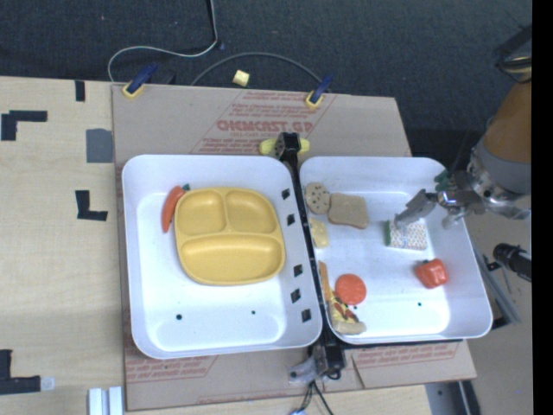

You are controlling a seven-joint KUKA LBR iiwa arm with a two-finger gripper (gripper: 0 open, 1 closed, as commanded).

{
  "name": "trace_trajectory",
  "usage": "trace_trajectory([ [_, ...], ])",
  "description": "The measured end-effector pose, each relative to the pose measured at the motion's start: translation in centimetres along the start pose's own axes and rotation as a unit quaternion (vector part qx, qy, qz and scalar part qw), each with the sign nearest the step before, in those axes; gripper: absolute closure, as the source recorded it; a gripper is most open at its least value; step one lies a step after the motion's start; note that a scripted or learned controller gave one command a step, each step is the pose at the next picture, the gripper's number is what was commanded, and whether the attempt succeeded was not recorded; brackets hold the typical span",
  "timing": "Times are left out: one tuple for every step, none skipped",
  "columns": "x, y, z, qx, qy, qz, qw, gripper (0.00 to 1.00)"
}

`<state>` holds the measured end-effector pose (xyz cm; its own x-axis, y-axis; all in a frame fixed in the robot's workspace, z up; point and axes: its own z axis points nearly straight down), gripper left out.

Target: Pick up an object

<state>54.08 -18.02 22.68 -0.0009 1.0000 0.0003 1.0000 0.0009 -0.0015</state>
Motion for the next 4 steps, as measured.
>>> trace_trajectory([
  [6.4, 6.6, 13.2, -0.002, 0.000, -0.003, 1.0000, 0.00],
  [7.6, 11.9, 14.2, -0.001, -0.001, -0.002, 1.0000, 0.00],
  [7.4, 11.9, 12.9, -0.003, -0.002, 0.000, 1.0000, 1.00],
  [7.1, 2.0, 11.1, 0.003, 0.000, 0.001, 1.0000, 1.00],
])
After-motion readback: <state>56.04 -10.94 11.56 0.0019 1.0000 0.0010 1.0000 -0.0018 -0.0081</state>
